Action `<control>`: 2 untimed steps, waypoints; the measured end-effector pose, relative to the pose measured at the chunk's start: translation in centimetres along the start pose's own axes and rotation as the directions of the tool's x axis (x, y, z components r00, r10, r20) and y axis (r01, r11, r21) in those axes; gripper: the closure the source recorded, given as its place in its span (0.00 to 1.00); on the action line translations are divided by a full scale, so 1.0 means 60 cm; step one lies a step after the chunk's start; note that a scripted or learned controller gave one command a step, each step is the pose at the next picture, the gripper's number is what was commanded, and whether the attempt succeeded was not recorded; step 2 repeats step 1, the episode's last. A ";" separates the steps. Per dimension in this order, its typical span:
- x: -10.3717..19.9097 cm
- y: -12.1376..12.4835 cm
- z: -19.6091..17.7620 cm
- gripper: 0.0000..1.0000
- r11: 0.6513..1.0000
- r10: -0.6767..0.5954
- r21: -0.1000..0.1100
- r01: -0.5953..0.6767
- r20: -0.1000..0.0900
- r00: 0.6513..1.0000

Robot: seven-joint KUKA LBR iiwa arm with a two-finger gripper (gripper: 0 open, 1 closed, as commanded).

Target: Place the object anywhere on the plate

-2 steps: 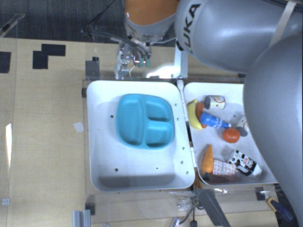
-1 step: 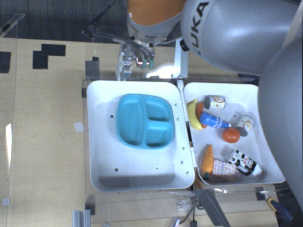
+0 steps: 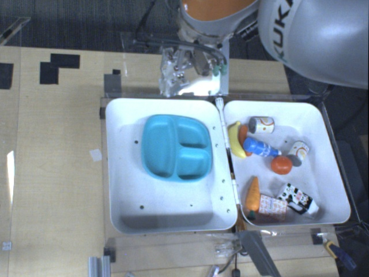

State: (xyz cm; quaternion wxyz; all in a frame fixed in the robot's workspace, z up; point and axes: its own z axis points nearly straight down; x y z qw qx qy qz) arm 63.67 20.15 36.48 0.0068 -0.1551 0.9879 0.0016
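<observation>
Lying nearest the camera, at the front of the right-hand shallow white bin [image 3: 328, 154], are an orange toy carrot [image 3: 252, 194], a flat patterned packet [image 3: 272, 207] and a black-and-white carton [image 3: 297, 199], bunched together and touching. Behind them sit a round red-orange ball-like fruit [image 3: 282, 165], a blue plastic bottle [image 3: 260, 149] on its side, a yellow toy banana [image 3: 234, 141] against the wall between the bins, and two small printed cans [image 3: 262, 124], also tipped over. They look tumbled in rather than arranged, so whichever one is the object to be moved is in this bin, apart from its goal.

In the left-hand white bin [image 3: 124, 172], the light blue three-compartment plastic plate [image 3: 176, 146] lies flat with nothing on it, so the placing is judged not yet done.

Farthest off, the metal two-finger gripper [image 3: 193, 68] hangs beyond the bins' back edge. It looks parked clear of both. Whether it is open or closed cannot be told, and nothing is seen in it.
</observation>
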 end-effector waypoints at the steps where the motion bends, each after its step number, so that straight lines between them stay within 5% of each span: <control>1: 0.090 0.090 0.133 1.00 1.000 -0.023 -0.001 0.023 -0.006 1.000; 2: 0.090 0.090 0.133 1.00 1.000 -0.023 -0.001 0.023 -0.006 1.000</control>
